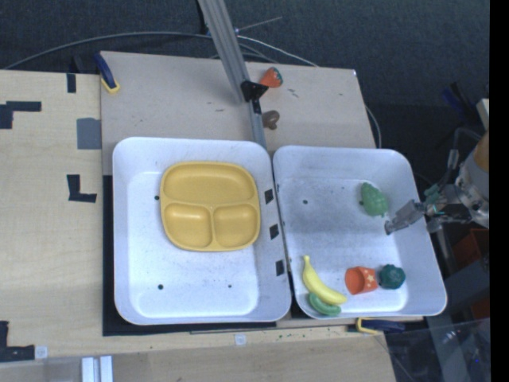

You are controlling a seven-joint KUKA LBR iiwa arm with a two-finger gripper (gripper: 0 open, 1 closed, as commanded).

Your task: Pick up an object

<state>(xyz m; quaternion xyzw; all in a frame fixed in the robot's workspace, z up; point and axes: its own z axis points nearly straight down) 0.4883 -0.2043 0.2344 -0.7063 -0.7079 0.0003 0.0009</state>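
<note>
Camera view puts the gripper (400, 218) at the right bin's (342, 159) right rim, its state unclear; lowering squarely over the green object (372, 199) should help.

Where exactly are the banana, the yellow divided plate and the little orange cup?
banana (320, 284): camera view, middle of its curved body.
yellow divided plate (211, 183): camera view, its large upper compartment.
orange cup (359, 280): camera view, its side.

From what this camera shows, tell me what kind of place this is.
Probably a robot grasping test bench in a lab: two white bins side by side, toy items like a banana and a yellow divided plate, and a gripper reaching in.
</note>
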